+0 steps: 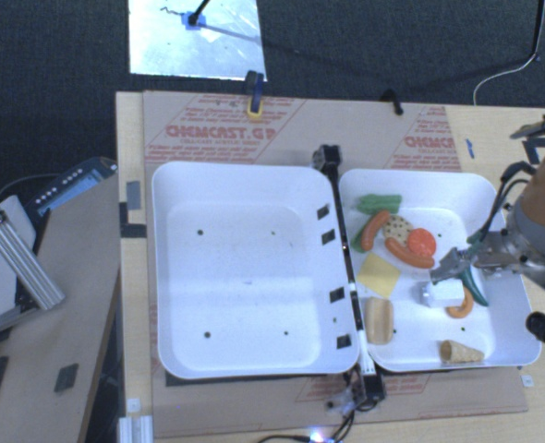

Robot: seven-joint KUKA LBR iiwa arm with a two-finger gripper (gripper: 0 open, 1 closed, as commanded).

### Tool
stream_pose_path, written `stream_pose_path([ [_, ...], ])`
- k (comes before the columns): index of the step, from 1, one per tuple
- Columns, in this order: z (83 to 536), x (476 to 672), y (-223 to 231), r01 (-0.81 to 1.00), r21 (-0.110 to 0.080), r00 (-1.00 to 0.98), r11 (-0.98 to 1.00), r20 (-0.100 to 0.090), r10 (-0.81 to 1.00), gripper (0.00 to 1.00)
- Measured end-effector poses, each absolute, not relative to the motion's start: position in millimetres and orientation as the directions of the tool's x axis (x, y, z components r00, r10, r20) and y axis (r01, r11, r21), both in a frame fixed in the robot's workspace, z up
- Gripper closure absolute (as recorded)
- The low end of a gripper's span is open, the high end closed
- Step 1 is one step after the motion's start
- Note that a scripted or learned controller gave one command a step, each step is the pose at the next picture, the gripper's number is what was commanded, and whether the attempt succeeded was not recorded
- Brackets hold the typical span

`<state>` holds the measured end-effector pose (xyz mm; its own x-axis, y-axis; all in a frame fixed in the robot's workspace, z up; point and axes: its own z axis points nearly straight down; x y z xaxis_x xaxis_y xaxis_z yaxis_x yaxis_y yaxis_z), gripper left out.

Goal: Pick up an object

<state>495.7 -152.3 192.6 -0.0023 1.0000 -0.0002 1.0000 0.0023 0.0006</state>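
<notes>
Grey with an orange band, reaching in from the right as the arm [542, 212] and hanging the gripper [446, 268] low over the right bin [503, 192], near its middle. Being open or closed: too blurry to tell, so not guessing. Not holding anything that can be seen. Looking for the nearest thing to pick and finding the white block [446, 293] just below the gripper in the view, almost touching it, a bit toward the front edge of the bin. Lying flat, with its long side running left to right. Crowding it on the right side: the orange curved piece [460, 309] and the dark green piece [477, 289], both touching the block or nearly so. Sitting a little up and left of the gripper, also near: the red tomato [422, 242] and the orange sausage [409, 253]. Resting farther left, the yellow cheese slice [379, 275]; farther front, the cone [461, 351]. Judging the coming move: probably needing just a short drop and a small shift toward the front to reach the white block, then squeezing across its short side while watching out for grabbing the curved piece along with it.
</notes>
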Motion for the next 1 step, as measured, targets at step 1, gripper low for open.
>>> stream_pose_path([
  [1,82.8,488.7,-86.4,1.0,0.006,-0.006,0.006,0.003,1.0,0.0],
])
